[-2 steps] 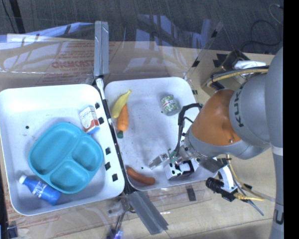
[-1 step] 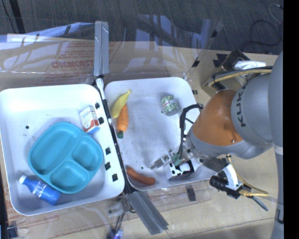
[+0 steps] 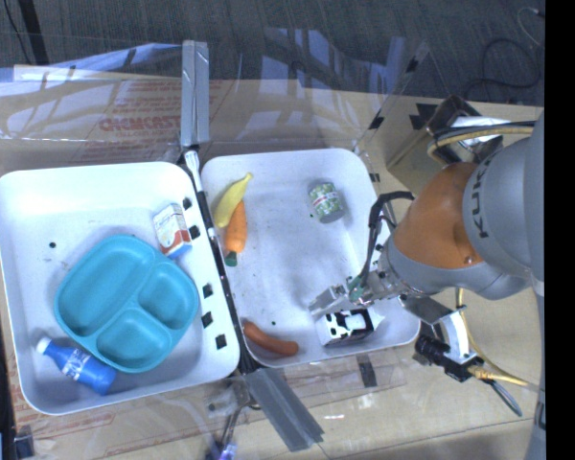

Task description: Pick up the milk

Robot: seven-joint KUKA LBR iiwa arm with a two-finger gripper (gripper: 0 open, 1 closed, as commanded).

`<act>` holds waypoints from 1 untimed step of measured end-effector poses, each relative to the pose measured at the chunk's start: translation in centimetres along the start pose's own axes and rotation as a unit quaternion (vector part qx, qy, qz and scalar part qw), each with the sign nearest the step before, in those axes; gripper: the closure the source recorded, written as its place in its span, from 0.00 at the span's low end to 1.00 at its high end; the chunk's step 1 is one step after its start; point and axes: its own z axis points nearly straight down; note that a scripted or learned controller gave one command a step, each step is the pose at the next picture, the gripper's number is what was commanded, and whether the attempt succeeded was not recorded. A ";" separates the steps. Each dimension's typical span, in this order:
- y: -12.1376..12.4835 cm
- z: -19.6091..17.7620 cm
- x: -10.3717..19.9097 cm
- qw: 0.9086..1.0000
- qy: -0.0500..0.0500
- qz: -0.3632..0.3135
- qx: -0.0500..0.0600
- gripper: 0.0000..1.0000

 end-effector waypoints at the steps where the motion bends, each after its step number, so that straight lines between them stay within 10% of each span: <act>1: 0.2 1.4 3.1 0.996 0.001 -0.084 0.000 0.00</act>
